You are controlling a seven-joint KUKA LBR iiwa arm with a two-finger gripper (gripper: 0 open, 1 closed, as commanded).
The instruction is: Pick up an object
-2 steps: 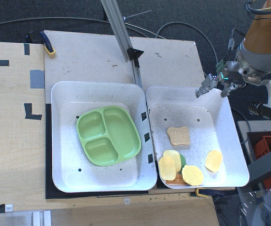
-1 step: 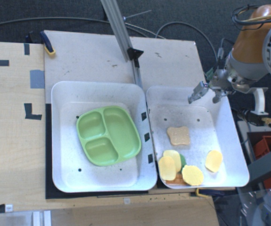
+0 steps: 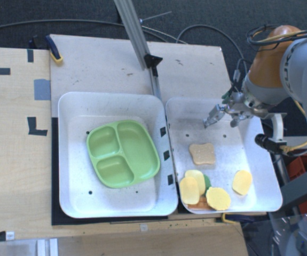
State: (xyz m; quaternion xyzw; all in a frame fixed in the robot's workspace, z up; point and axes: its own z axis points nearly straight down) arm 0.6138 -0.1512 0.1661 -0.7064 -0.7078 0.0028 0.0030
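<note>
gripper [image 3: 223, 116]: fingers spread, holding nothing, above right bin's [image 3: 260, 159] upper part | toast slice [image 3: 202, 154]: tan, squarish, flat at bin centre, no clear long axis | yellow pieces [image 3: 217, 198]: clustered at near edge, one apart | left bin [image 3: 68, 143]: green divided tray [image 3: 123, 153], long axis diagonal | tabletop [image 3: 100, 63]: pale, dark floor beyond

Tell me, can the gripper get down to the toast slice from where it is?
Probably yes. The gripper hovers over the right bin, and the toast lies flat below it with bare floor around; the yellow pieces sit nearer the front edge.
</note>
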